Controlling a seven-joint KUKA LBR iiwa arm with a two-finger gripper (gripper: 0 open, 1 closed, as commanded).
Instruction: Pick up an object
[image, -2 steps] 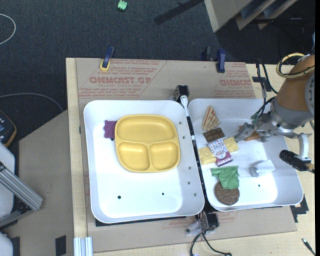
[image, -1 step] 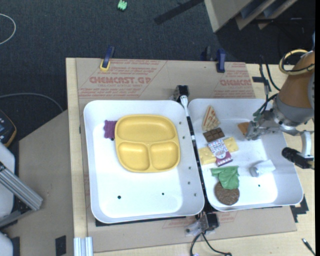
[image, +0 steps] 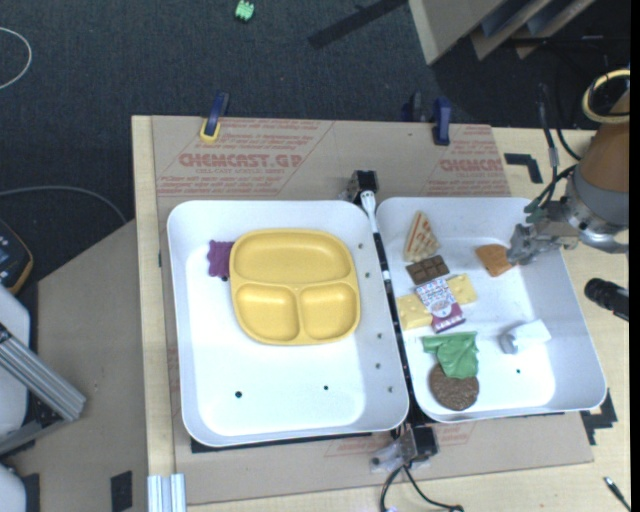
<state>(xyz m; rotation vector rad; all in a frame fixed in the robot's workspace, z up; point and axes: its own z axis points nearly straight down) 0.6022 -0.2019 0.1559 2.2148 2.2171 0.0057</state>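
Bench (image: 150, 300) under dark carpet backdrop, two white bins. My hand (image: 527, 243) hovers at right bin (image: 580, 340) far corner; can't tell finger spread, nothing visibly held. Nearest target, orange-brown piece (image: 492, 260), lies just left, toward bin centre.

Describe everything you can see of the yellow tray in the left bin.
The yellow tray looks like smooth plastic with rounded corners. It has three sections: one long one at the far side, two smaller ones nearer the camera. It lies flat, right way up, in the far half of the left bin. A purple thing pokes out at its left edge.
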